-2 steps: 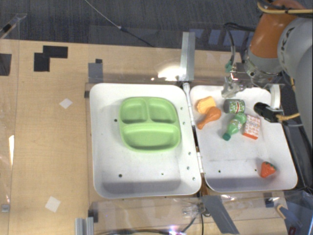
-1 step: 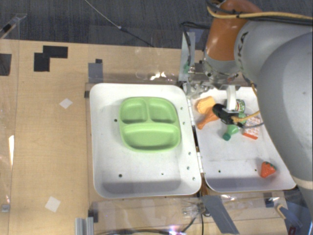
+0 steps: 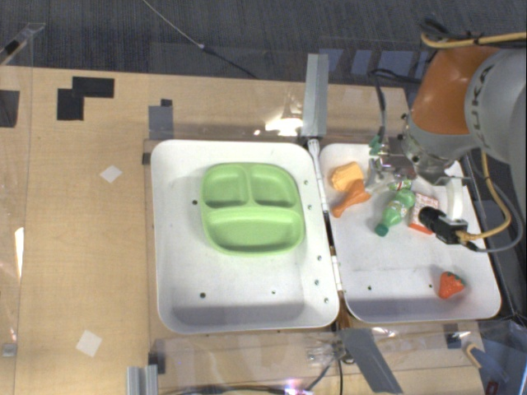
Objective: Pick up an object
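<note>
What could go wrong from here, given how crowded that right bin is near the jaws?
1. The gripper sits over a tight cluster: green bottle, orange carrot and orange block lie close together, so a descent may nudge or catch the wrong item.
2. The bottle lies tilted on its side and could roll away on contact.
3. The cluster sits near the divider between bins; a pushed carrot may jam against it.

In the right bin I see a green bottle [image 3: 394, 212] lying tilted, its cap toward the near left, with an orange carrot [image 3: 351, 199] and a pale orange chunk [image 3: 347, 174] just left of it. A red strawberry [image 3: 450, 285] sits alone near the bin's near-right corner.
</note>
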`<state>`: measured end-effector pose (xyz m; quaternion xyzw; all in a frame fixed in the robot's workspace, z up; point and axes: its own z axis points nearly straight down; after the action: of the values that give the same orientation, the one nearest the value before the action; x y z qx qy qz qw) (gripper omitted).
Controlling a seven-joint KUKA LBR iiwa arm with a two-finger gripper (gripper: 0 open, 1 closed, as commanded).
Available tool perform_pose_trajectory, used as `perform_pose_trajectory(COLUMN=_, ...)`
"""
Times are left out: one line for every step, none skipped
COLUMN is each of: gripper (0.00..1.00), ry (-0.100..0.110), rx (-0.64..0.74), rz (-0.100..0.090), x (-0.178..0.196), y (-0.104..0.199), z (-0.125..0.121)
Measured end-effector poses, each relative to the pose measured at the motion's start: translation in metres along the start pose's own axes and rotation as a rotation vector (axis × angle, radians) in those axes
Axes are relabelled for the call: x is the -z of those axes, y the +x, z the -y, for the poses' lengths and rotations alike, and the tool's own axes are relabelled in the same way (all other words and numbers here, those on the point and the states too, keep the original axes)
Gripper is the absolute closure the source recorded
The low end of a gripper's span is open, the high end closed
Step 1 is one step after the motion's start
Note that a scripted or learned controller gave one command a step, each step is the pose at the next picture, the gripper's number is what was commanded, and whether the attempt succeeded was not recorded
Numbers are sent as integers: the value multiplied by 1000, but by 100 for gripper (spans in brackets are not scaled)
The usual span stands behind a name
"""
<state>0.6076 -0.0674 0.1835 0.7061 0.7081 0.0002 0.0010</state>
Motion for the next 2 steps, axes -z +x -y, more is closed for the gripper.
perform_pose_trajectory(gripper=100, ry=1, rx=1, rz=-2, x=0, y=152, z=4)
perform_pose_trajectory(gripper=100, ry=2, rx=-2, rz=-1, x=-1, y=73, z=102)
